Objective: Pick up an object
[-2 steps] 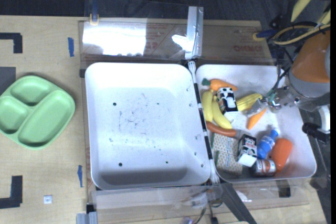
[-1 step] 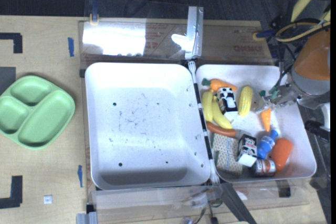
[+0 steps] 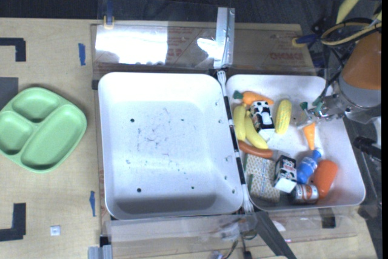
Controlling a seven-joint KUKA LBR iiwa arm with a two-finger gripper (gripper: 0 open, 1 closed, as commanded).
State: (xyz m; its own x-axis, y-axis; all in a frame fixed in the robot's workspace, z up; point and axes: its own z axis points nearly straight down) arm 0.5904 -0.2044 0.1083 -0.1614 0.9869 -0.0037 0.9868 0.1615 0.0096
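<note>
The right bin (image 3: 345, 148) holds several objects: a yellow banana (image 3: 247, 127), a corn cob (image 3: 283, 116), a black-and-white toy (image 3: 262, 115), an orange carrot piece (image 3: 257, 97), a sausage (image 3: 257, 151), a blue bottle (image 3: 307, 167), an orange ball-like thing (image 3: 326, 176), a small can (image 3: 304, 192) and a woven pad (image 3: 259, 178). My gripper (image 3: 319, 110) hangs at the bin's right side, just above a small orange cone (image 3: 310, 135). The arm's orange band (image 3: 365, 63) is above it at the right edge.
The left bin (image 3: 121, 94) lies beside the right one. A green divided plate (image 3: 40, 128) sits on the wooden bench at far left. A clear panel (image 3: 163, 39) stands behind the bins. Cables run at top right.
</note>
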